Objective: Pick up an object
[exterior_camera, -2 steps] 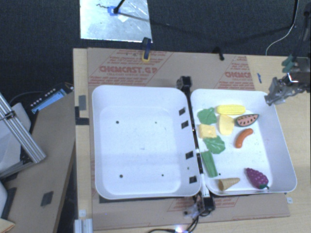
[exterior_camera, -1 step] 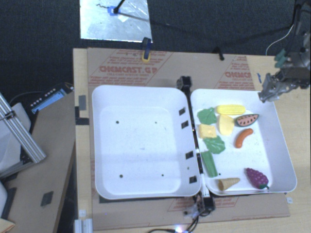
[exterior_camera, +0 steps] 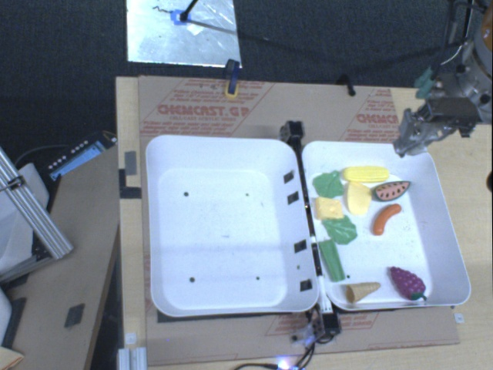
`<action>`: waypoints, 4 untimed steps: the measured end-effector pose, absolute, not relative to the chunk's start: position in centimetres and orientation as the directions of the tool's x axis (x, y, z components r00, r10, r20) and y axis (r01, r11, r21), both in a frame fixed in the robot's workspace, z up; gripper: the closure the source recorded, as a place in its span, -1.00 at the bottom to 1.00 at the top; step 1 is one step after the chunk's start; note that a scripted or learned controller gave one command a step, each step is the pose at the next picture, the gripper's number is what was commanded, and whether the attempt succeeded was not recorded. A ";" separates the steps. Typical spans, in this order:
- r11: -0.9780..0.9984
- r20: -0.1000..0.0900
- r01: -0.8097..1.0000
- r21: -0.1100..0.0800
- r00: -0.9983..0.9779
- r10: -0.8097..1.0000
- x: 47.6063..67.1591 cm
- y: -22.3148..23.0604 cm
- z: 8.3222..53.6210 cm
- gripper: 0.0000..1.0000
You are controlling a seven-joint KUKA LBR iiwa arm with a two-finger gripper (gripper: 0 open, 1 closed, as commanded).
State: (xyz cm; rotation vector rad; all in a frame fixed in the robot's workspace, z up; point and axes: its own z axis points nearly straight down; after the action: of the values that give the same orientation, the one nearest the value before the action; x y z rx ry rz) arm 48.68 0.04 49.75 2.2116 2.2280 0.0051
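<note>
The right bin [exterior_camera: 443, 230] holds several toy foods. A yellow corn cob [exterior_camera: 365, 174] lies at the back, with a watermelon slice [exterior_camera: 391, 190] and an orange sausage [exterior_camera: 386, 219] to its right. A green leaf [exterior_camera: 329, 183], a yellow cheese square [exterior_camera: 330, 208], a pale yellow piece [exterior_camera: 357, 199], a second green leaf [exterior_camera: 341, 229] and a green stick [exterior_camera: 332, 259] lie along the left side. A cone [exterior_camera: 361, 290] and purple grapes [exterior_camera: 407, 282] sit at the front. My gripper [exterior_camera: 410, 140] hangs over the bin's far right corner, apart from all the toys.
The left bin [exterior_camera: 223, 222] sits beside the right one, with black clips [exterior_camera: 295, 199] along the shared edge. Both rest on a cardboard sheet [exterior_camera: 200, 102]. A metal plate [exterior_camera: 183, 21] lies beyond the bench, and an aluminium frame [exterior_camera: 31, 214] stands at the left.
</note>
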 end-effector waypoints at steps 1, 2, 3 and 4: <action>0.009 0.002 1.000 0.006 -0.009 1.000 48.9 4.3 52.7 1.00; 0.005 0.001 1.000 0.003 -0.005 1.000 48.7 5.4 53.5 1.00; 0.001 -0.001 1.000 0.003 -0.001 1.000 53.3 5.8 53.4 1.00; 0.008 0.002 1.000 0.002 -0.008 1.000 48.5 9.2 53.6 1.00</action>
State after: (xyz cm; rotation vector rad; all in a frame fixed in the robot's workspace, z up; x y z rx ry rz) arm 48.47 9.23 53.55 2.2125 2.2306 0.0039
